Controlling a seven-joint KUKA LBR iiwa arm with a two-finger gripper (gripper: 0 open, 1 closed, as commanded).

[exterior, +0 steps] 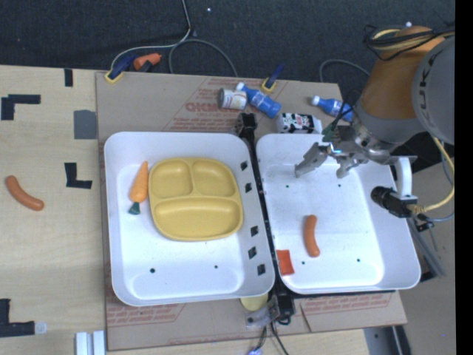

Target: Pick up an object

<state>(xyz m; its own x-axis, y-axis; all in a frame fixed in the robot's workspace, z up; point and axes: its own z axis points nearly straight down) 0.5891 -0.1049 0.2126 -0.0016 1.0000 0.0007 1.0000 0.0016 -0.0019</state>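
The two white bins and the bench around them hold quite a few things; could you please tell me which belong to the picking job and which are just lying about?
For the job:
- pincer, open, above the right bin
- sausage in the right bin
- carrot and yellow plate in the left bin

Lying about:
- second sausage on the bench
- blue-and-white bottles behind the bins
- orange-handled clamp

Wooden bench (44, 146), dark carpet (89, 13) behind

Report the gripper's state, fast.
Gripper: open, fingers spread, holding nothing, above the right bin.
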